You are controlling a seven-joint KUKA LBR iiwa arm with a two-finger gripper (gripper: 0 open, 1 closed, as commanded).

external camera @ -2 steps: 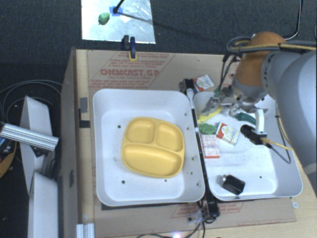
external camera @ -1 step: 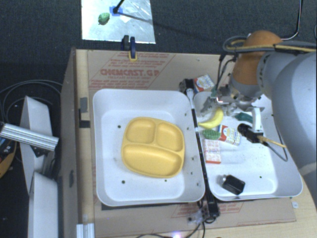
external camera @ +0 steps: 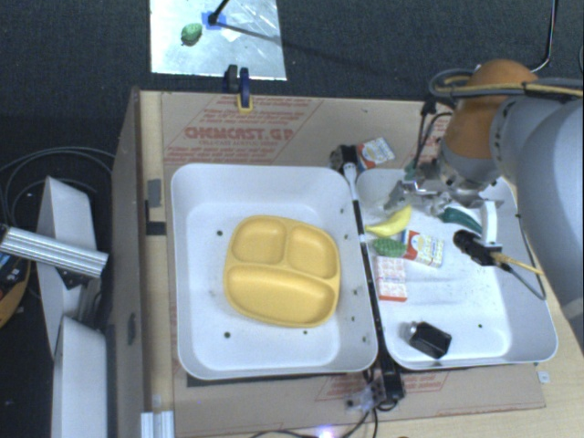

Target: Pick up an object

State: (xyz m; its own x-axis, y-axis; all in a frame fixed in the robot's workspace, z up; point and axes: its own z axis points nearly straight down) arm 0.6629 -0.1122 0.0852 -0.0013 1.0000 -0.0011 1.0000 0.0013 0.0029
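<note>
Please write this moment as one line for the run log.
gripper: over right bin, near banana | tray: left bin | held: unclear

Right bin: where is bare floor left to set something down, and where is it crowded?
Bare floor lies in the right bin between the black block and its right wall, up to the printed packets. The back is crowded: banana, packets and the gripper bunch there.

green object [external camera: 461,215] (partly under arm [external camera: 538,144])
</note>
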